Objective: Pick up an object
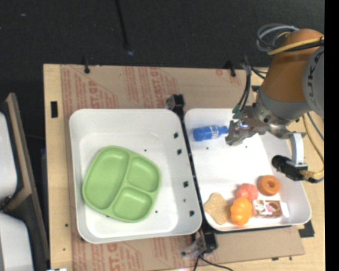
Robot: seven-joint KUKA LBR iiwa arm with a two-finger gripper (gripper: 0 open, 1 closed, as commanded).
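Blue bottle (208,132) lying flat, long axis left-right, gripper (236,137) beside

Robot lab or test cell, not home. Evidence: grey industrial arm with orange band (288,72) over bench, loose cables looped at its top. Two shallow white plastic bins (79,151) side by side, held by black clips on flat brown cardboard sheet with red printed lettering (124,86), laid on pale wooden bench top (51,168). Dark floor beyond, thin black cable (121,21) running across it. Contents look like test props: green moulded plastic divided plate (121,183), small toy-like food pieces (248,202) clustered in right bin.
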